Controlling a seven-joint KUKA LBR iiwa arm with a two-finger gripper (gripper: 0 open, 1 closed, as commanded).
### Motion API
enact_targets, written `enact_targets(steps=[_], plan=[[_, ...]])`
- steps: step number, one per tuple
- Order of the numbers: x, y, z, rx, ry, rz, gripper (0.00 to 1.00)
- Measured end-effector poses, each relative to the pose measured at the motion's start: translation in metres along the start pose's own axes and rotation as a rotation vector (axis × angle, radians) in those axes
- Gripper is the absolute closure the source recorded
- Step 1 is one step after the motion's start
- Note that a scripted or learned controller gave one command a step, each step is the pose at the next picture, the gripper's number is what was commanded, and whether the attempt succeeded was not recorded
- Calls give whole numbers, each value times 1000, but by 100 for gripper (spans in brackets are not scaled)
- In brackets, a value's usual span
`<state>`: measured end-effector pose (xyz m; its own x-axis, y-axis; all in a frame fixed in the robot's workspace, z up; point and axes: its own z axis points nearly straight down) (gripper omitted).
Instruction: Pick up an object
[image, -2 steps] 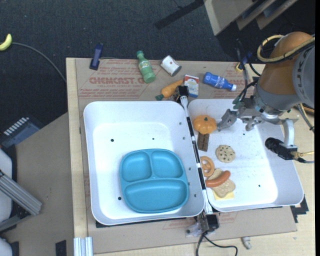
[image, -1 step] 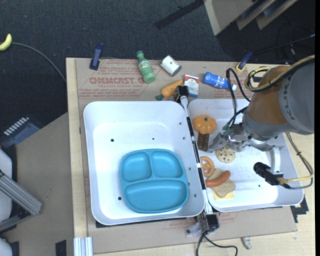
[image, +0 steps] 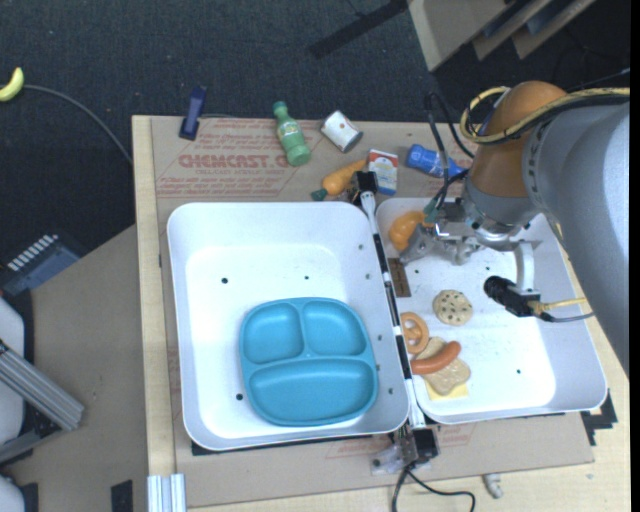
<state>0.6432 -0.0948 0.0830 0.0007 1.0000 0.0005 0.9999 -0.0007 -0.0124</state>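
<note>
Hovering gripper (image: 447, 240) beside orange (image: 402, 231) (right bin (image: 560, 385)).

Bright even light, perhaps slightly soft.

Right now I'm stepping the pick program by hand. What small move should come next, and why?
Probably lower the pincer slightly toward the orange piece in the right bin. The pincer hangs just beside it, and nothing shows between its fingers, so no grasp is confirmed.
</note>
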Motion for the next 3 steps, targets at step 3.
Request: enact_targets(steps=[3], plan=[[-45, -82, 0, -11, -1, 1, 0]])
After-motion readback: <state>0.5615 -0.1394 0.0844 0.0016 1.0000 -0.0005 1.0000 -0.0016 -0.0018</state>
